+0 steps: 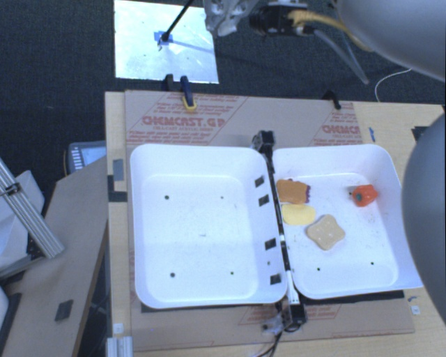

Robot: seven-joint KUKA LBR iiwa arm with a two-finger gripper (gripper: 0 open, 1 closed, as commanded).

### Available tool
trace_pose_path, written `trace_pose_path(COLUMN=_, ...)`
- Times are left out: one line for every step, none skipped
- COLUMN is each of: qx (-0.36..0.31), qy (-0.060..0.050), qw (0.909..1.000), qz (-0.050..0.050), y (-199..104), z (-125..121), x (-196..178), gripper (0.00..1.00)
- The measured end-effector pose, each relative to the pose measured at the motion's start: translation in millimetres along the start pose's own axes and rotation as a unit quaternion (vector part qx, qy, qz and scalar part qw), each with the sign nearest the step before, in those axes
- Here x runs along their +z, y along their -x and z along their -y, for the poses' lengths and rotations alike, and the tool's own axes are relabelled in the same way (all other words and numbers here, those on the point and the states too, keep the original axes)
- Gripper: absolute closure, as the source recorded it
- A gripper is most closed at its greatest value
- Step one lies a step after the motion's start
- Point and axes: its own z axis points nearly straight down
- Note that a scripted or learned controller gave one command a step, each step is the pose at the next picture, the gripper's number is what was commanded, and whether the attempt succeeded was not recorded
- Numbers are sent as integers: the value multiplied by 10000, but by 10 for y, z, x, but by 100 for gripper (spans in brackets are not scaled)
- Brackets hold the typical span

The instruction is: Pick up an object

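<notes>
Grey hand (224,17) seemingly above bench, grip unclear

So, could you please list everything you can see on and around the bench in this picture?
left bin: one, white, left half of the bench.
right bin: one, white, beside it on the right.
orange block: one, orange-brown with a purple edge, right bin, near its left wall.
yellow piece: one, pale yellow, flat, just below the orange block.
tan piece: one, beige, lobed, lower right of the yellow piece.
red-orange object: one, small, right bin, towards its right wall.
clamp: one, blue and yellow, top edge of the board.
arm: one, grey, blurred, along the right edge and top right.
hand: one, metallic, top of the picture, above the floor behind the bench.
</notes>
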Motion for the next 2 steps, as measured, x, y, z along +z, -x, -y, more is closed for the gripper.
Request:
trace_pose_path(qx=90, qy=-28, qw=10000, qz=24, y=1282, z=688, x=210, gripper=100)
trace_pose_path(qx=7, qy=-24, qw=10000, qz=6, y=772, z=-17, x=513, gripper=100)
